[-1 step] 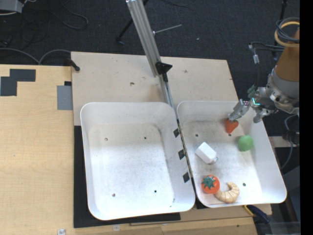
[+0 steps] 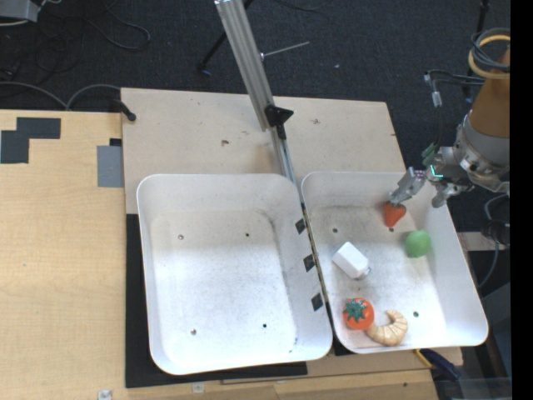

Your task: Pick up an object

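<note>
The end effector [image 2: 422,186] hangs over the far edge of the right bin [image 2: 466,282] with its fingers spread, one fingertip [image 2: 405,192] touching the top of a small red-orange object [image 2: 394,215]; nothing sits between the fingers. That bin also holds one green ball [image 2: 418,242], one white block [image 2: 351,260], one toy tomato [image 2: 358,313] and one croissant [image 2: 389,329]. The left bin [image 2: 166,215] stands beside it on the desk [image 2: 200,132].

This was a robotics lab or test cell; a plywood bench [image 2: 250,132] carried two shallow white bins [image 2: 166,198] side by side on a black mat [image 2: 133,307]; an aluminium extrusion post [image 2: 246,48] rose at a slant behind them; loose cables [image 2: 50,90] trailed over dark carpet [image 2: 350,40]; the grey and orange arm [image 2: 487,115] reached in from the right.
</note>
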